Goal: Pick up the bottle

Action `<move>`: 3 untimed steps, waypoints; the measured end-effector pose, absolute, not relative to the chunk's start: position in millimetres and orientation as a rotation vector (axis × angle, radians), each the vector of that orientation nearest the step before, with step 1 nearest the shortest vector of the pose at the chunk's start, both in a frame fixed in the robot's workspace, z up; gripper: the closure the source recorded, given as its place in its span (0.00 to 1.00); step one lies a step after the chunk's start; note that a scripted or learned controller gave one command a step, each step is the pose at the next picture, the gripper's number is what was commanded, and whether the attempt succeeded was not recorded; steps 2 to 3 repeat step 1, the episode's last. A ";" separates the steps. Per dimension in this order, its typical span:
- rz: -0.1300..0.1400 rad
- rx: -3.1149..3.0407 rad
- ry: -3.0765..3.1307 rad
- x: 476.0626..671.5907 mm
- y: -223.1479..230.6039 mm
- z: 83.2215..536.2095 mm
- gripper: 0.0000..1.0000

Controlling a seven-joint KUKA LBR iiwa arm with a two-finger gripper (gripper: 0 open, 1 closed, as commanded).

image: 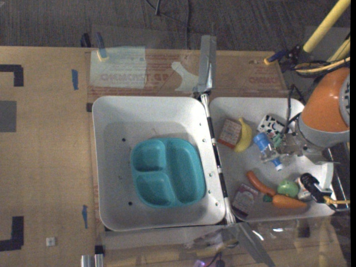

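Fingers [280, 147] hang low in the right bin [253, 109], right against the bottle [263, 144], but they blur into a grey cluster and I cannot tell whether they are apart, together or clamped on it. The bottle is blue and lies near the middle of that bin, just right of a banana [243, 136] and below a black-and-white spotted thing [271, 123]. A small reddish box [228, 132] touches the banana's left side. Nearer the front wall lie a red sausage [259, 183], a green ball [287, 188], a carrot [288, 202] and a dark packet [245, 197]. The arm [329, 109], with its orange band, comes in over the bin's right wall. The left bin [111, 121] holds a teal divided plate [167, 172] at its centre. Both bins sit side by side on a tan bench [44, 149] marked with black corner marks [13, 74] and bits of blue tape [74, 79]; a clear printed sheet [133, 71] lies behind the left bin. Beyond the bench is dark grey floor [83, 10], and a yellow pole [328, 20] slants at the upper right.
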State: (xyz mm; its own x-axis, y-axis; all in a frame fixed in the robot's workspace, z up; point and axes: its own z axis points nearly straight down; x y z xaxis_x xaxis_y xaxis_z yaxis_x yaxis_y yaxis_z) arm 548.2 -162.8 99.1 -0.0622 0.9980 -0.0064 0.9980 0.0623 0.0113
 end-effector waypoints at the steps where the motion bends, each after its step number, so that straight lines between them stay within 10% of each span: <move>1: 0.002 2.025 2.398 583.3 -127.4 214.5 1.00; 3: 0.002 2.025 2.398 583.3 -127.4 214.5 1.00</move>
